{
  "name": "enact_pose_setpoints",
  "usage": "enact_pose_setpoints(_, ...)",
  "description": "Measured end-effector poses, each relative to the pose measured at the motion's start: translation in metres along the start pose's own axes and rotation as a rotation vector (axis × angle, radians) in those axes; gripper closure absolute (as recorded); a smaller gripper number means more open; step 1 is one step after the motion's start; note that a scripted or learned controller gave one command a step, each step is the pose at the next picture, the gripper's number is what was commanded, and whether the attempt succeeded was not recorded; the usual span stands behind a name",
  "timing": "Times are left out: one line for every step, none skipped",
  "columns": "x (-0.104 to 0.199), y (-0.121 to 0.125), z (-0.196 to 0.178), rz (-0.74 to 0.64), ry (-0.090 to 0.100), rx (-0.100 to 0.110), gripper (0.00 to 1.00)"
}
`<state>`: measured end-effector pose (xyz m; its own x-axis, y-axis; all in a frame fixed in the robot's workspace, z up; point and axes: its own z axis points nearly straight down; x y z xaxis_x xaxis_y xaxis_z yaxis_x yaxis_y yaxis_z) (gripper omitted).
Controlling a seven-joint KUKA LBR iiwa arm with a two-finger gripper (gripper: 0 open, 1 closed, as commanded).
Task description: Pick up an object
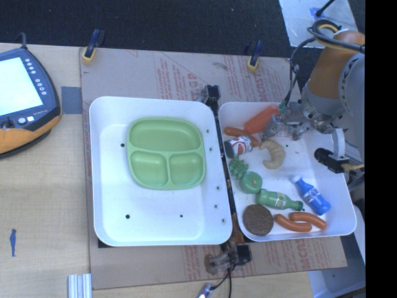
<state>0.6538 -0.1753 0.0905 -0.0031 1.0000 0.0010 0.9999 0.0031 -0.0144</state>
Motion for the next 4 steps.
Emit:
enact_pose_setpoints(0.004, -0.102, 0.001, -0.001, -0.001, -0.009, 0.00)
enact_pose_setpoints(0.037, -0.036, -0.001, -0.002, -0.002, -0.011, 0.00)
enact_pose_setpoints(0.012, 0.001, -0.001, -0.002, 0.000, -0.006, 0.00)
enact_pose_setpoints(-0.002, -0.067, -0.001, -0.001, -0.002, -0.010, 0.00)
